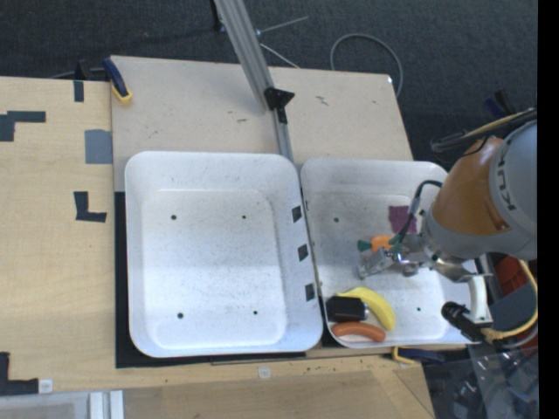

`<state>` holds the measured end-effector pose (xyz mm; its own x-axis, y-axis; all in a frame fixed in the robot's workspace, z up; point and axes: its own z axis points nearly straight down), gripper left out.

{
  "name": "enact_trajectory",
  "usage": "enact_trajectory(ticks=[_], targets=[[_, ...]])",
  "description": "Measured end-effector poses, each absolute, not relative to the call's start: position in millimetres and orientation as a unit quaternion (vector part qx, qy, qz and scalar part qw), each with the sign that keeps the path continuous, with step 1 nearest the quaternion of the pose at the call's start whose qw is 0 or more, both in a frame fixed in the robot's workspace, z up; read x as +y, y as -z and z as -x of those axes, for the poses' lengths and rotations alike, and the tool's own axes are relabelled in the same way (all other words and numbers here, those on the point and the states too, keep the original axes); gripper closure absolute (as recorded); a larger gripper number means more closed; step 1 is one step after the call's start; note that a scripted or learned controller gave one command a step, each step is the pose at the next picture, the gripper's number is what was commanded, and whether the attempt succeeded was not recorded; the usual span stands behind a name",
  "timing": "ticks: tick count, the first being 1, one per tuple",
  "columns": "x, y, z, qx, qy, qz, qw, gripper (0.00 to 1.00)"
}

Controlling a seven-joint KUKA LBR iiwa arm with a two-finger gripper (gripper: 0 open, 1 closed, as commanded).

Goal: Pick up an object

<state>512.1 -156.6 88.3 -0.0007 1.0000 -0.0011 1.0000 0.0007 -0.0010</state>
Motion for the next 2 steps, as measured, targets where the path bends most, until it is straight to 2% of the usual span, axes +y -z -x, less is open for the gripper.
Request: enact_trajectory(ticks=[1, 2], targets=[[-156.0, -99.4, -512.2, 0.708, 0.0005, -0.707, 0.0, 1.0], [-158.7, -162.0, -515.8, 0.708, -0.0011, -0.707, 0.002, 1.0]])
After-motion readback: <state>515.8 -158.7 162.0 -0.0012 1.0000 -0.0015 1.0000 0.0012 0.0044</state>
